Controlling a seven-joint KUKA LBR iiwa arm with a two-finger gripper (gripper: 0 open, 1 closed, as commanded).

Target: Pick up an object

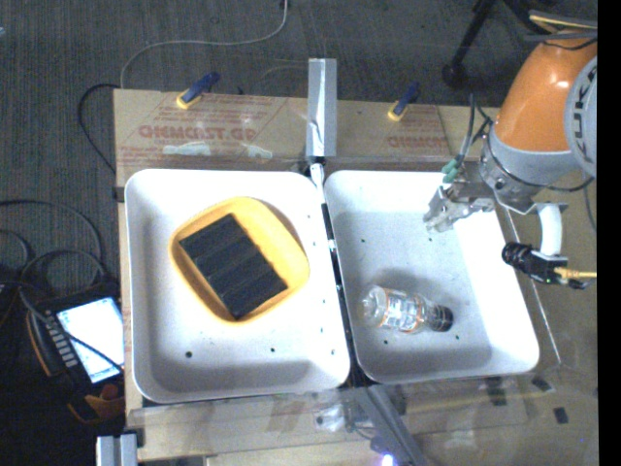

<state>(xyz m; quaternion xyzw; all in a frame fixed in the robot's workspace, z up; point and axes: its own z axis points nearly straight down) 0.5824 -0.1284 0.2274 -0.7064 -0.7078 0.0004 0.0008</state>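
Observation:
A clear plastic bottle with a dark cap lies on its side near the front of the right bin. A yellow dish holding a black ridged block sits in the left bin. My gripper hangs over the back right part of the right bin, well behind the bottle and apart from it. Nothing shows between its fingers.
The grey arm with its orange band reaches in from the right above the right bin's rear corner. A metal bar stands behind the seam between the bins. Blue clamps hold the cardboard backing. Cables and a tablet lie on the floor to the left.

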